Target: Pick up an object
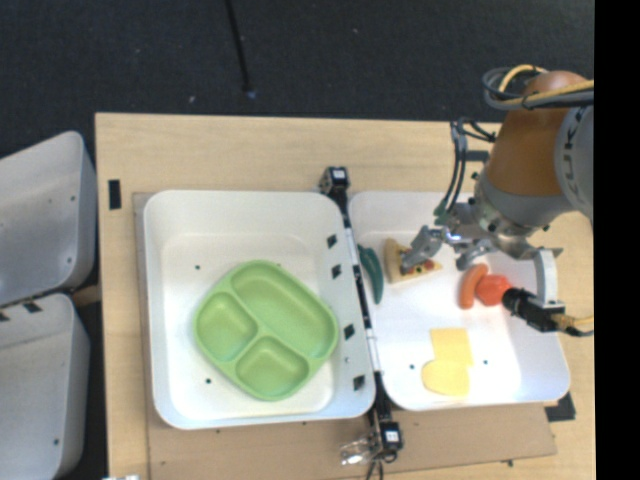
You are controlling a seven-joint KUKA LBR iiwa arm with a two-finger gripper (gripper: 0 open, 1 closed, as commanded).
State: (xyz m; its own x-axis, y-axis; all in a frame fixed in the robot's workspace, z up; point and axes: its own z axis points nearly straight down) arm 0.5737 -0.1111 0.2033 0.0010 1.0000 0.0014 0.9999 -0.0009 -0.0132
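I am watching the arm (530,158) reaching in over the right bin (540,368), with the gripper (432,249) hanging low at the bin's upper left, right at a wedge-shaped toy that looks like a pizza slice (413,265). From this slanted view I cannot tell whether the fingers are spread or pressed together, nor whether they are touching the slice or merely hovering just above it. The slice is lying flat near the bin's left wall, just beside a dark green curved piece (371,272) that is resting along that wall. Further right, an orange toy (482,287) is sitting under the wrist, and a yellow flat piece (448,361) is lying nearer the front. The left bin (160,368) is holding a green divided plate (265,329). I am judging the slice to be light, rigid plastic, probably smooth and a little slippery, so I am planning a pinch across its two straight edges near the wide end, where the body is thickest; taking it at the narrow tip is likely to make it squirt out or pivot.
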